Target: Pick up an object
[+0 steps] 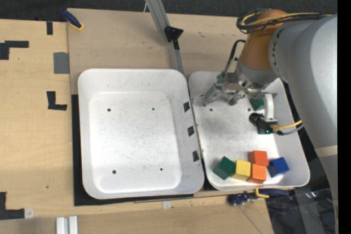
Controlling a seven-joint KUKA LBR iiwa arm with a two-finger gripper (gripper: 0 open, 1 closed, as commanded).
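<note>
Even, fairly bright light from above; the white bins (131, 134) glare slightly at frame centre. Soft shadows, mild graininess, dark upper strip, no marked blur.

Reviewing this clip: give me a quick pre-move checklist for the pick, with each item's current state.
1. Objects available in the right bin: ok. Green block, yellow block, two orange blocks and blue block cluster at its near edge.
2. Gripper positioned above a block: not ok, it sits at the bin's far end, apart from the cluster.
3. Anything held between the fingers: cannot tell.
4. Blocks spaced for a clean grasp: not ok, they touch one another.
5. Blue block clear of the bin wall: cannot tell.
</note>
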